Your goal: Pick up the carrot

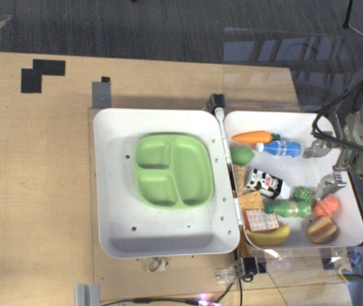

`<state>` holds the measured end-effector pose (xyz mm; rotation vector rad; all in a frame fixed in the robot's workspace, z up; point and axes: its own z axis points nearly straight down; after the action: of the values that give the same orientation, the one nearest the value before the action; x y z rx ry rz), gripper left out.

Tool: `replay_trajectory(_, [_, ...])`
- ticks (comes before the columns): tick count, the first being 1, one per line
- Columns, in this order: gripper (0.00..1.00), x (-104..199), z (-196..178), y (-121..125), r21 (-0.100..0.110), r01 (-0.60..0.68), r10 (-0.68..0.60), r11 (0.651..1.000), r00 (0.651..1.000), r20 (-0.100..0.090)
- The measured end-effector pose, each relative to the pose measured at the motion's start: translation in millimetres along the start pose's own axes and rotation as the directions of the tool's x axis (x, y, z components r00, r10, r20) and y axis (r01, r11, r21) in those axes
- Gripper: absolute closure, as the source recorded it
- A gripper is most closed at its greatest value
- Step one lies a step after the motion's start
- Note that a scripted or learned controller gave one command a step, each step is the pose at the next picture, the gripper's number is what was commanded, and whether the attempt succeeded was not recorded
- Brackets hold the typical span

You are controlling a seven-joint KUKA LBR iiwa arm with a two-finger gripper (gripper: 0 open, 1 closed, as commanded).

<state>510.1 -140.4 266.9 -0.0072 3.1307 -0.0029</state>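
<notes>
The carrot, orange with a green top, lies on its side at the back left of the right bin. A blue bottle lies just in front of it, and a green ball sits at its left. My gripper hangs over the right side of that bin, well to the right of the carrot. Its two fingers stand apart, open, with only bare bin floor between them. The arm enters from the right edge.
Crowding the front of the right bin are a black-and-white box, a cheese wedge, a green bottle, broccoli, an orange fruit, a bread roll and a banana. A green divided plate lies in the left bin.
</notes>
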Motion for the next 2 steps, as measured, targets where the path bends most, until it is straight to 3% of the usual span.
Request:
replay_trajectory(1, [0.0,-83.9,23.2,40.3,-0.003,-0.126,0.126,0.992,0.992,0.001])
replay_trajectory(2, [0.0,-147.0,163.1,55.4,0.0,-0.271,0.271,0.962,0.962,-0.015])
